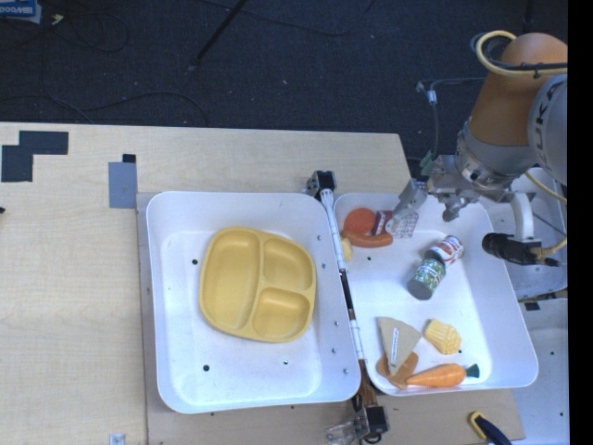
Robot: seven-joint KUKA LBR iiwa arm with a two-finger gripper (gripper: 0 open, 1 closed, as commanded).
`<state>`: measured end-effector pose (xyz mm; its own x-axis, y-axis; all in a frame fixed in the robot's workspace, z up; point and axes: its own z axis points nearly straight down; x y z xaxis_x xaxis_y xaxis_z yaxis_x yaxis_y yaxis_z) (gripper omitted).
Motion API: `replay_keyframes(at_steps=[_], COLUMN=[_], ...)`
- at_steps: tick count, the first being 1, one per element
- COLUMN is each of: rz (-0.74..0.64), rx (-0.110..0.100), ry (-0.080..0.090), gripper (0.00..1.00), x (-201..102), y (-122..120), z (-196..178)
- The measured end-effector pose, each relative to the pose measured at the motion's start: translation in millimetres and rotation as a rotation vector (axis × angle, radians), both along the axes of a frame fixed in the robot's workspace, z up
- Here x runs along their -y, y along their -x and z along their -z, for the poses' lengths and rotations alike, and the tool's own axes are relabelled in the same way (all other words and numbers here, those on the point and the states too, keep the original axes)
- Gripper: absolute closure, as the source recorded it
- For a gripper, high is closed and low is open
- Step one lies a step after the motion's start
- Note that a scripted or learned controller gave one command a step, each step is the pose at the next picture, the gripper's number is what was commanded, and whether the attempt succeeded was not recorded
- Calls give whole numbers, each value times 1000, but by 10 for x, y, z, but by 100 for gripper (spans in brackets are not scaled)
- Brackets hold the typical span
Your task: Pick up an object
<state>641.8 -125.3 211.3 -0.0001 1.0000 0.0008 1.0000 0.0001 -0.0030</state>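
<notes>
The hand (423, 204) hangs over the far end of the right bin (505, 295), with one finger (405, 213) reaching down toward the bin floor and the other (453, 208) raised on the opposite side. The fingers stand apart with nothing between them, so no object is gripped yet.

The closest thing to pick is the orange food piece (364, 227), which lies just beside the lower finger, toward the divider (338, 258) between the bins. That finger looks to be at or near a small dark red item (381, 222) on the edge of the piece; whether it touches cannot be told from this angle.

To do this step well, I judge that the hand should shift a little toward the divider so the open fingers straddle the orange piece rather than come down on top of it, then descend until the tips are low beside it before closing. The piece sits close to the bin wall and divider, so one finger may jam there or push the piece away.

The can (434, 267) lies on its side nearer than the hand and is likely to roll. The wedge (396, 338), corn (443, 336) and carrot (435, 375) lie well apart from the hand at the bin's near end. The yellow tray (257, 284) fills the other bin, beyond the divider.
</notes>
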Motion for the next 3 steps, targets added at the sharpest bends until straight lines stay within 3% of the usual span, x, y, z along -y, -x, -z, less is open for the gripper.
replay_keyframes(at_steps=[1,2,3], rz=[1,2,4], rx=[2,1,3], ry=[1,0,0], gripper=[0,0,100], x=[367,187,196], y=[236,425,415], z=[1230,1232,1131])
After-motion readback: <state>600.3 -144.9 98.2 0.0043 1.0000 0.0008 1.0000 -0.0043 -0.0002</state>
